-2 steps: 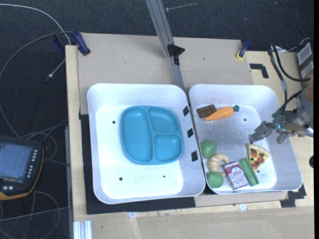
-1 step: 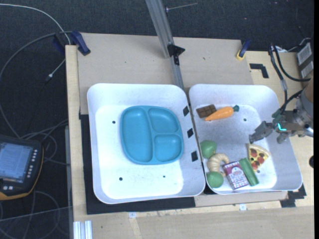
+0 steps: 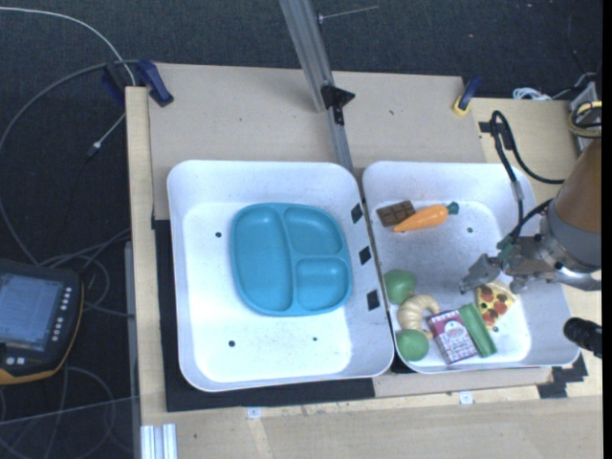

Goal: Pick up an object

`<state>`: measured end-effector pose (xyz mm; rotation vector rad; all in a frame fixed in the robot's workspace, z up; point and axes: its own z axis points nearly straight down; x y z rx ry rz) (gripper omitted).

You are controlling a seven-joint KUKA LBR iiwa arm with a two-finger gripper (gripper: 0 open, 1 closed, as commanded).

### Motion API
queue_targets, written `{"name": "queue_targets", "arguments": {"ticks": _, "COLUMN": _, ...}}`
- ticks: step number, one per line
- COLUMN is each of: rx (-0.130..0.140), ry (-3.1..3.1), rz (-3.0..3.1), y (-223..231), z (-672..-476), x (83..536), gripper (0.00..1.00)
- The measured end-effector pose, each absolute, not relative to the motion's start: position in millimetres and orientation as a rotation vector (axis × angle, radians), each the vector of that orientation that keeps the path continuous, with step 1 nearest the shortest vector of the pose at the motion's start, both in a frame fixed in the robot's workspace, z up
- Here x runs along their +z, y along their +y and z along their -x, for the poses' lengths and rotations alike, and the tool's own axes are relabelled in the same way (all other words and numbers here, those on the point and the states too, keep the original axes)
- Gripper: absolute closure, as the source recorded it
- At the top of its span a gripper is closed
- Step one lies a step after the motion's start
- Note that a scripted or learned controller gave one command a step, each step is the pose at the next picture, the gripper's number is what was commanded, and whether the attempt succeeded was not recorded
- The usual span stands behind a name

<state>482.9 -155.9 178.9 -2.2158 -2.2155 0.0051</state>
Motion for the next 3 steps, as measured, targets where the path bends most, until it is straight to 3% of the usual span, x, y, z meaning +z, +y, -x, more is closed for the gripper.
{"name": "queue_targets", "arguments": {"ticks": 1, "rx": 0.004, "ry": -2.217, "rz": 2.215, "y": -150.0, "z": -489.4, "x": 120.6, "gripper": 0.0}}
{"name": "queue_targets", "arguments": {"ticks": 2, "rx": -0.005, "ry": -2.223, "rz": 2.225, "y": -151.2, "z": -492.0, "x": 97.5, "gripper": 0.0}}
{"name": "queue_targets", "arguments": {"ticks": 3, "rx": -0.01, "ry": -2.227, "rz": 2.228, "y": -151.4, "z": -493.4, "x": 109.2, "gripper": 1.0}}
